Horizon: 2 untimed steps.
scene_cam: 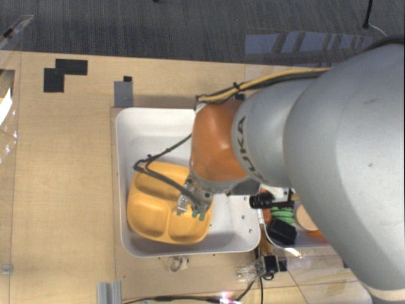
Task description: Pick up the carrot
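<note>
Gripper [195,209] is low over the left bin [123,170], touching or just above the yellow lumpy item [155,208]. Can't tell whether it's open or closed, and nothing carrot-like is in it.

Carrot [314,234]: my best read is the orange patch with green beside it, off to the right of that bin, mostly hidden under the arm [342,144]. It's well apart from the tool.

Risks from here:
- Wrong target. Closing now would grab or dent the yellow item, not the carrot.
- The yellow item looks too wide and rounded for a clean pinch, so it would likely slip or get shoved against the bin wall.
- The black cable [158,170] loops across the yellow item beside the tool and could snag on lift.
- The arm body hides the carrot, so any re-aim over there runs nearly blind.
</note>
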Available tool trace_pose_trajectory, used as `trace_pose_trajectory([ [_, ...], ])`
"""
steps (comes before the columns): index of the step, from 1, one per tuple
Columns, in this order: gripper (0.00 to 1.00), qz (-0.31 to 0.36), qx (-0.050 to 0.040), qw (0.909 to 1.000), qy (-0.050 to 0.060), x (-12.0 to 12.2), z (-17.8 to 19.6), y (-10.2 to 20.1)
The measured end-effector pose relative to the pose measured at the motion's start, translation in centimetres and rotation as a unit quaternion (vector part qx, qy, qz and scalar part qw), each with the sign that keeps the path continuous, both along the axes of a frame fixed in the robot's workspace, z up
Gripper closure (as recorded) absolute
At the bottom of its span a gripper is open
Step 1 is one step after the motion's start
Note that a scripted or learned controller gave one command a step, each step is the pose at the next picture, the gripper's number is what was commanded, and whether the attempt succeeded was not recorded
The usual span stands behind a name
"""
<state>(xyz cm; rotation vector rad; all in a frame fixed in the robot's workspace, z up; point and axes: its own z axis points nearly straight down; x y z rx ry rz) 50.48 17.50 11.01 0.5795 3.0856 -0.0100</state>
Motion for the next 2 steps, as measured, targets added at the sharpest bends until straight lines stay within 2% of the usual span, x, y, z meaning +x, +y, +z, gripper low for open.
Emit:
trace_pose_trajectory([
  [1,1.0,-0.17,-0.0025,0.9854,-0.013,-0.7,-1.0,1.0],
  [2,1.0,-0.312,0.0013,0.9501,-0.003,2.1,2.3,4.5],
])
